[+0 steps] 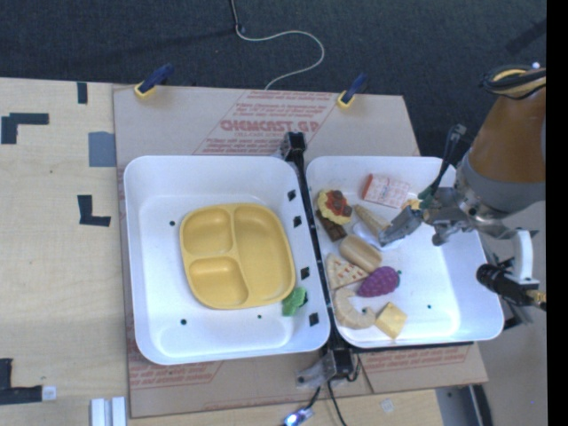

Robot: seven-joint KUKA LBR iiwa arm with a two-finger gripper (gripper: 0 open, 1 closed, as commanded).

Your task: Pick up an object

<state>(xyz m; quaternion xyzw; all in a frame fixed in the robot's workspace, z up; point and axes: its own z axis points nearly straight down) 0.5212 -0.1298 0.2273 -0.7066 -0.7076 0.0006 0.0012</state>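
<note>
arm (510, 149) cut off at right edge, green item (294, 302) indistinct

Robot arm reaching in from the three o'clock side, wrist low, gripper pointing toward nine o'clock.

The grey arm (510, 149) enters at the right edge, its orange band showing at about two o'clock above the wrist. The wrist bends downward and toward the centre. The gripper (395, 230) sits at the end of it, just right of centre, its dark fingers (401, 224) angled toward eight o'clock. A thin dark cable rises from the wrist toward twelve o'clock.
</note>
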